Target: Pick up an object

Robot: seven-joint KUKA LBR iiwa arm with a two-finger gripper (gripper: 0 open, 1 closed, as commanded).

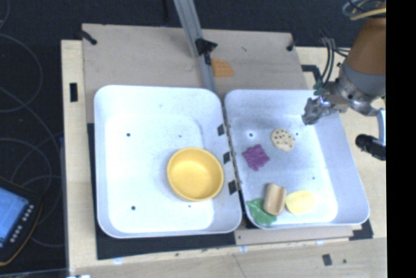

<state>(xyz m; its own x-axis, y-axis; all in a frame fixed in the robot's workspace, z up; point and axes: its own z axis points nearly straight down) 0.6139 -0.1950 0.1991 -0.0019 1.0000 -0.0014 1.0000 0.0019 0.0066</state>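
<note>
White right bin [338, 160], jaws [311, 113] blurred, spread unclear, green piece [258, 212] half hidden under tan cylinder [273, 198]

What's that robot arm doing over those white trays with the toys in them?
It is trying to pick something up. The gripper hangs over the far right part of the right tray, with nothing seen in it. Nearest to it lies a spotted cookie, then a purple piece. A tan cylinder, a yellow lump and a green piece sit by the near edge. The left tray holds a yellow bowl.
</note>
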